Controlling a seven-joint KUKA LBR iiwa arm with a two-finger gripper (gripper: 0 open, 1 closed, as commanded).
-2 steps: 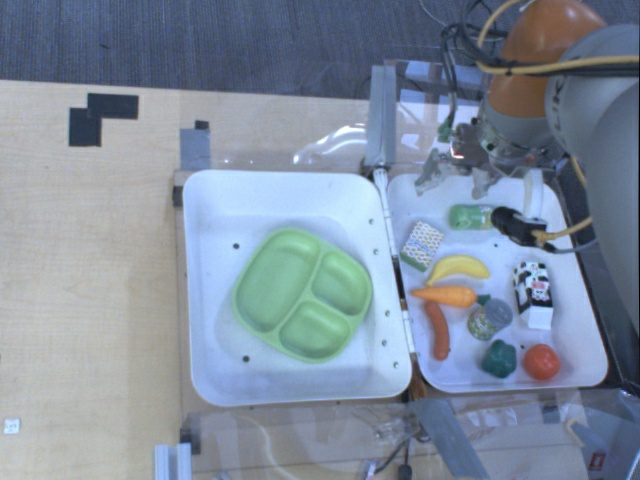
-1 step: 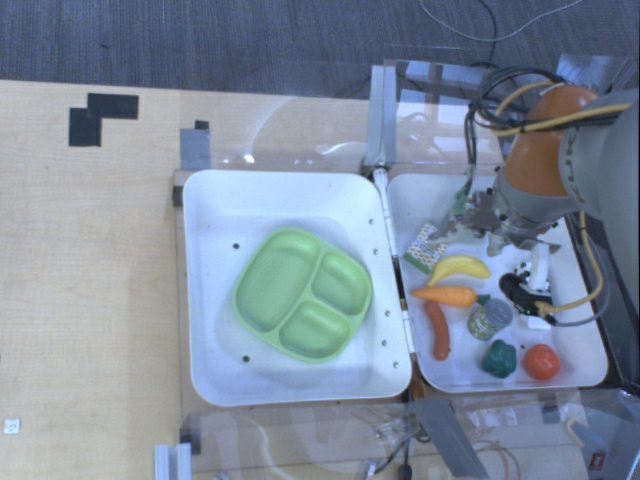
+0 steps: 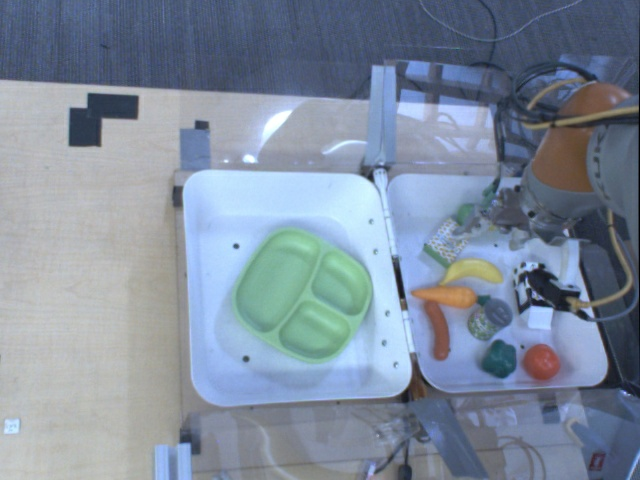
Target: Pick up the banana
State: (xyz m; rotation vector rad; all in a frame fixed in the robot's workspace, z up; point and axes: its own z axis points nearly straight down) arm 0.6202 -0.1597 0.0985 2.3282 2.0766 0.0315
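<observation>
Yellow against white: finds the banana [image 3: 472, 270] in the right bin [image 3: 430, 193], just beside the carrot [image 3: 447, 295]. Puts the gripper [image 3: 505, 213] near that bin's far edge. Cannot tell whether wide or narrow.

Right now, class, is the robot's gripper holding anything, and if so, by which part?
Cannot be told: the gripper is too unclear. The banana lies free in the right bin, just above the carrot.

Counted 2 white bins [image 3: 215, 218]. 1 green tray [image 3: 300, 293]. 1 banana [image 3: 472, 270]; near it were 1 carrot [image 3: 447, 295], 1 sausage [image 3: 438, 330], 1 tomato [image 3: 541, 361], 1 packet [image 3: 445, 238].
</observation>
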